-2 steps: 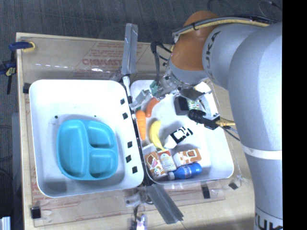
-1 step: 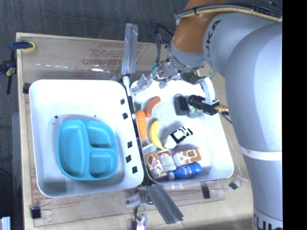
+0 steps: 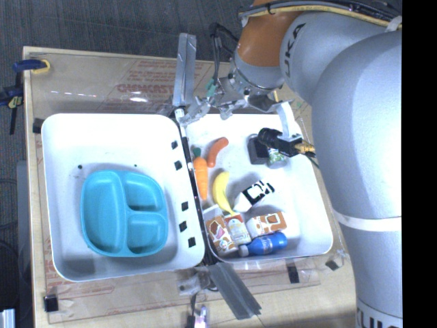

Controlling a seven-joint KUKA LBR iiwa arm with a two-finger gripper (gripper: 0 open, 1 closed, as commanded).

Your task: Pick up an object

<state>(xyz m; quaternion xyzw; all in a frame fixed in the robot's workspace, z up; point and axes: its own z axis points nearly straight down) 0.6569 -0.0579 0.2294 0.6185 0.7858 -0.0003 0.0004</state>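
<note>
My gripper (image 3: 202, 106) hangs over the far left corner of the right bin (image 3: 315, 203), close to the divider between the bins, with nothing visibly in it. Just below it in the right bin lie a reddish sausage (image 3: 216, 150), an orange carrot (image 3: 201, 176) and a yellow banana (image 3: 220, 191). Toward the near side sit a black-and-white object (image 3: 255, 192), two small printed cartons (image 3: 229, 230) (image 3: 267, 221) and a blue bottle (image 3: 267, 243) on its side.
The left bin (image 3: 61, 142) holds a blue divided plate (image 3: 124, 212). The grey arm (image 3: 355, 115) covers the bench's right side. Black clips line the divider (image 3: 184, 183) between the bins.
</note>
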